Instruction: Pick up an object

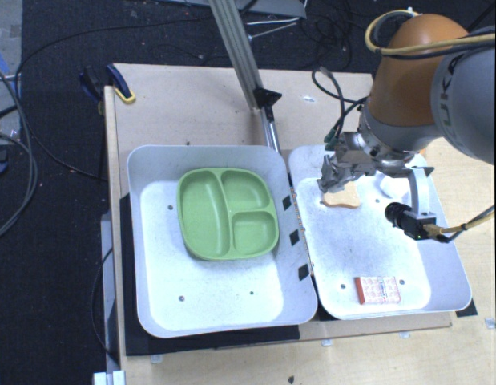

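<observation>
A tan, flat slice-shaped object (344, 200) lies near the back of the right bin (440, 291). My gripper (334, 182) hangs low over that slice's left end, its dark fingers pointing down right above or against it. A small pink and white box (379, 289) rests near the right bin's front edge. A white object (389, 188) peeks out behind the wrist at the bin's back right.
A green divided plate (228, 212) lies in the left bin (151, 295). A slanted metal pole (239, 42) rises behind the bins. A black bracket with a cable (409, 219) hangs off the arm over the right bin.
</observation>
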You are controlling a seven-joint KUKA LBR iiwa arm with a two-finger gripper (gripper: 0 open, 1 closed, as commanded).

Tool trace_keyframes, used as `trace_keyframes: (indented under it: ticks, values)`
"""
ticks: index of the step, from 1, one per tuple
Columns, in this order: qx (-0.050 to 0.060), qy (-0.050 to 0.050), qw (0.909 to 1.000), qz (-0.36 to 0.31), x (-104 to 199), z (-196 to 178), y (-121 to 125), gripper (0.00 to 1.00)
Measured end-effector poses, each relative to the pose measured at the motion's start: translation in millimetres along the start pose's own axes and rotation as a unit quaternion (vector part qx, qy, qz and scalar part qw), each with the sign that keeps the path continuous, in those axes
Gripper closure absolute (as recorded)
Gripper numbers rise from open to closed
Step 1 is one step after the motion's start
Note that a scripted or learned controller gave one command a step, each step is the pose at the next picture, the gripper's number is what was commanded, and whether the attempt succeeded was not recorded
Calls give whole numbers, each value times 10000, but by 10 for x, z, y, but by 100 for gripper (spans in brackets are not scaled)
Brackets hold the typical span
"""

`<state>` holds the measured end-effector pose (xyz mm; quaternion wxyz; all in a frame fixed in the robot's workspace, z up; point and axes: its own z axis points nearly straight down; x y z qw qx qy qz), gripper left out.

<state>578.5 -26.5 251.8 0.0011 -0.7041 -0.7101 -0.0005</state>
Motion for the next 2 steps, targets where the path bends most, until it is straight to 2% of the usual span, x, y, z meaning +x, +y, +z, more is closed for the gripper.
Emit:
trace_keyframes:
  ticks: [2]
  values:
    - [6,-2,10000,-2,1124,-11,-140,100]
